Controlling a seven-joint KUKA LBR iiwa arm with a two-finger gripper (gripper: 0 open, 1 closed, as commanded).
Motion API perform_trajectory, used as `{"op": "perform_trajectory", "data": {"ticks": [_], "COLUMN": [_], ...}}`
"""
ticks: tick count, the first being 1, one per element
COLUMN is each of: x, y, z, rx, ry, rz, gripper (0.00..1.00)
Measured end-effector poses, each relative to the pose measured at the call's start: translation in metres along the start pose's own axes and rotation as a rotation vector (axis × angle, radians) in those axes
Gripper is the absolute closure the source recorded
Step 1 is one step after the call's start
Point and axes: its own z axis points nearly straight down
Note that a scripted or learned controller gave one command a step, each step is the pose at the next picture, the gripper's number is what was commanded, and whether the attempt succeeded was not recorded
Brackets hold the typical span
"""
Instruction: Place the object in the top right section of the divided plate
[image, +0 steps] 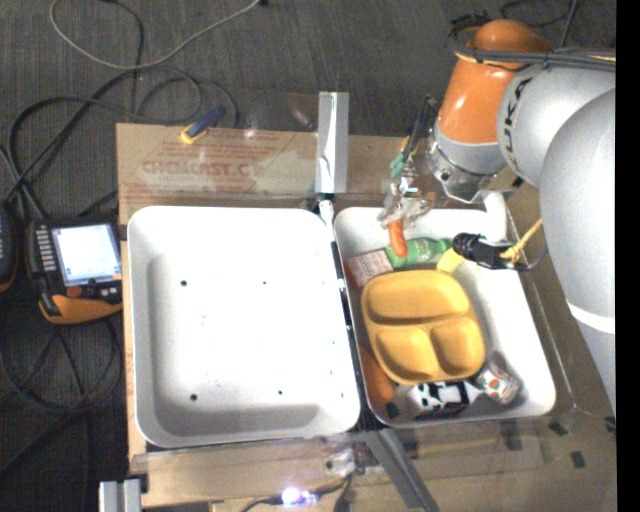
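A yellow divided plate (420, 322) lies in the right bin (535, 345), with one wide section at its far side and two smaller sections at its near side. My gripper (402, 212) hangs over the bin's far left corner, just beyond the plate. A small orange carrot-like object (397, 239) hangs upright from the fingertips, which are shut on its top end. Its lower end sits close above a green bottle (427, 250) lying behind the plate.
The left bin (240, 320) lies beside the right one. Around the plate are a red-and-white packet (367, 266), a yellow piece (451, 262), an orange item (376, 378), a black-and-white object (440, 396) and a small can (498, 384). A handheld screen (85, 255) rests far left.
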Motion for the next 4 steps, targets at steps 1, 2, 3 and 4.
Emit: {"op": "perform_trajectory", "data": {"ticks": [1, 2, 3, 4], "x": [0.001, -0.020, -0.014, 0.057], "y": [0.000, -0.037, -0.001, -0.028], "z": [-0.009, 0.008, -0.090, 0.015], "rx": [0.002, 0.003, 0.000, 0.004], "ry": [0.000, 0.002, -0.003, 0.000], "rz": [-0.001, 0.350, 0.500, 0.786], "gripper": [1.00, 1.00, 1.00, 1.00]}}
